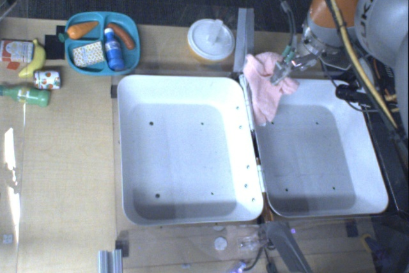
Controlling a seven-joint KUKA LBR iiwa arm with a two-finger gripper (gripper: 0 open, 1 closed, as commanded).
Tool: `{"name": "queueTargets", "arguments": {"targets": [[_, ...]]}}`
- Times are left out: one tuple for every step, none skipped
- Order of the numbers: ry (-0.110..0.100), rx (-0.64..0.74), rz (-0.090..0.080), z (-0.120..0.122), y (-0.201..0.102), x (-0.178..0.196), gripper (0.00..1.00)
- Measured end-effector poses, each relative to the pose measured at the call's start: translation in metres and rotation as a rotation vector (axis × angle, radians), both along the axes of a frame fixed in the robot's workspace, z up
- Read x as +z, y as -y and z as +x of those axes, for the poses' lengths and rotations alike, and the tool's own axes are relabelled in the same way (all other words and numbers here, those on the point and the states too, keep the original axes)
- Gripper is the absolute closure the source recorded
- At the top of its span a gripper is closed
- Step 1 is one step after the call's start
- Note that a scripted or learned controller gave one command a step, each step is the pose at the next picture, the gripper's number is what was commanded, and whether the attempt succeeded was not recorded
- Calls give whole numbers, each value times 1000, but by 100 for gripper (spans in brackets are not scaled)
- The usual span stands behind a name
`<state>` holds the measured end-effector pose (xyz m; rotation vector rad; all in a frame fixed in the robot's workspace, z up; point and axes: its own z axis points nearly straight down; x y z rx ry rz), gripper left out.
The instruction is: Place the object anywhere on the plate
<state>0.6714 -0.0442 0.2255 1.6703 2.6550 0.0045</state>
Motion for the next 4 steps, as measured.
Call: {"name": "queueTargets", "arguments": {"targets": [[-1,405,-1,-11,-55,9,100],[2,808,-3,-18,-107,-3,100],[4,1126,-4,-21,-160,1,100],[5,1125,-5,-21,-159,1,0]]}}
